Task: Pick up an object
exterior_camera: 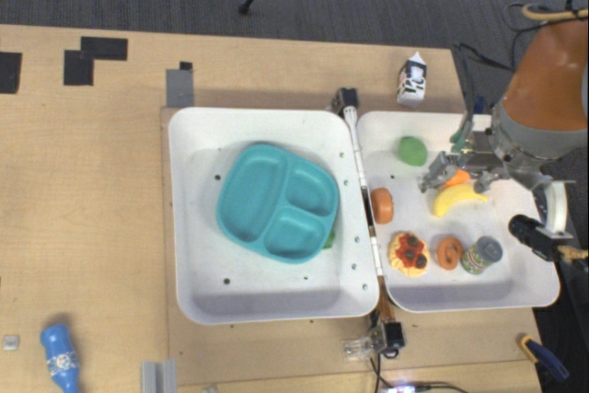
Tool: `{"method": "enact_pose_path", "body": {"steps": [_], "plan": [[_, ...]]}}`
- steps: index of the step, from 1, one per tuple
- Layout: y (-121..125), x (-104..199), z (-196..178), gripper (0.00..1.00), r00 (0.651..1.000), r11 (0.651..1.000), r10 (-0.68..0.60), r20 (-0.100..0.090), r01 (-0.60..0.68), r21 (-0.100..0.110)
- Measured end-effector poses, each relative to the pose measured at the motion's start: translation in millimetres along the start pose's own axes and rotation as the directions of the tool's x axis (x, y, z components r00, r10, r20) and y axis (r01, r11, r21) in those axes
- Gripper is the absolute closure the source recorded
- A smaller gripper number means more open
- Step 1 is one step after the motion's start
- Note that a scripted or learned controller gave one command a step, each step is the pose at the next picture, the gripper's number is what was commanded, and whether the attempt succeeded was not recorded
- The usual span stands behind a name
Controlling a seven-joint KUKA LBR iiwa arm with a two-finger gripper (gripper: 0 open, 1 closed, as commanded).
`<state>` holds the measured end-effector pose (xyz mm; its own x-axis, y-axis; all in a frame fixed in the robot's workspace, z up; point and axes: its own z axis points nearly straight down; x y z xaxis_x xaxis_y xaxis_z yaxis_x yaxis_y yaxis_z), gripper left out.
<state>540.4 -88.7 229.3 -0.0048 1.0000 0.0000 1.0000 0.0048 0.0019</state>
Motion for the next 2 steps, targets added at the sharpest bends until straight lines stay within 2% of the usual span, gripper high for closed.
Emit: {"method": "enact_pose_path", "body": {"steps": [1, 2], "plan": [[26.5, -36.2, 103.3, 0.00, 0.974, 0.974, -0.228, -0.001, 0.228, 0.002], [38.3, -50.5, 134.1, 0.00, 0.906, 0.906, -0.423, 0.014, 0.423, -0.018]]}}
